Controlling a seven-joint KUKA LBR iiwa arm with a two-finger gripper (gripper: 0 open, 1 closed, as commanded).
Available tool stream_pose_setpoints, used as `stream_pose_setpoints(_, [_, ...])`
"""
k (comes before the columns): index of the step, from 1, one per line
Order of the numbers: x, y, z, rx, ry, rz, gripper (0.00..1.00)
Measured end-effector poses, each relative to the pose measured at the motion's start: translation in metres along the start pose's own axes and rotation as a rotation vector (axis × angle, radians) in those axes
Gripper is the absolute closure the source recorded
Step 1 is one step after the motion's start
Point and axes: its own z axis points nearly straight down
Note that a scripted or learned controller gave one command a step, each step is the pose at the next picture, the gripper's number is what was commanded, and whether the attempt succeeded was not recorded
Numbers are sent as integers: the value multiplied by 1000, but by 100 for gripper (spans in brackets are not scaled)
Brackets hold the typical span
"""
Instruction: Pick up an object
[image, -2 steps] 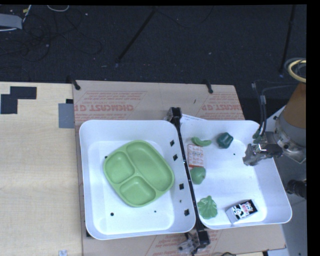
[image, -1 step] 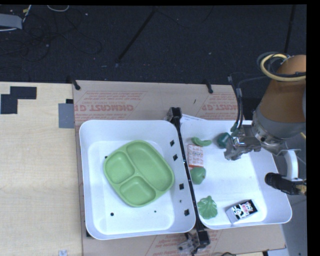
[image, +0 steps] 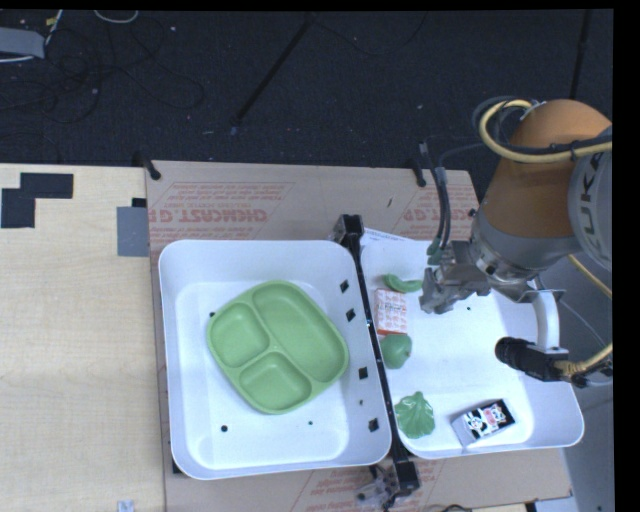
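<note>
pincer (image: 440, 297) lowered in right white bin (image: 560, 420) centre-right of frame, finger state cannot be told | candidates placed left of it for reach: small green piece (image: 403, 284), red-printed card (image: 391, 311), green rounded object (image: 397, 349) | nothing seen held

My arm (image: 545, 165): grey, orange band. My hand (image: 440, 298): dark grey. Both bins (image: 190, 300) white. Divided plate (image: 277, 345) pale green. Small card (image: 391, 311) white with red print. Round object (image: 397, 350) and leafy piece (image: 414, 414) green. Small box (image: 484, 421) black, white pattern.
</note>
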Motion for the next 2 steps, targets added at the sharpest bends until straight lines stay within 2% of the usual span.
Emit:
stream_pose_setpoints(1, [45,15,16,1,0,-2,100])
stream_pose_setpoints(2, [104,17,24,1,0,-1,100])
